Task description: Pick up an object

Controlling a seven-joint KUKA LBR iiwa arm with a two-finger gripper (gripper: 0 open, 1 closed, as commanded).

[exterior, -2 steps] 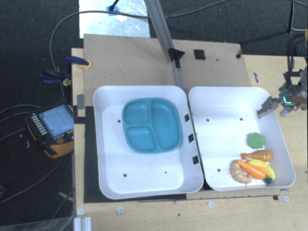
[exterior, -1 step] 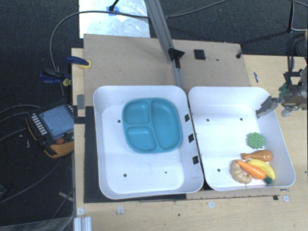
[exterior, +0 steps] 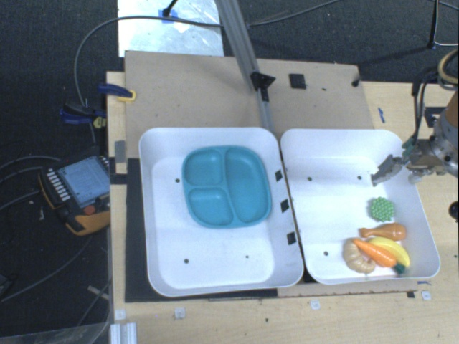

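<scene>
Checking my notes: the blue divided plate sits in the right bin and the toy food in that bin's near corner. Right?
Not quite. The camera view shows the blue divided plate in the left bin; the toy food is in the right bin's near corner.

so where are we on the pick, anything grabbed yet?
Nothing looks picked. The gripper is over the right white bin, near its upper right, with nothing visible in it. The round green bumpy ball, brown drumstick-shaped toy, orange carrot, yellow banana and tan lumpy piece all lie in that bin's lower right corner. Left to do: descend, close, lift.
</scene>
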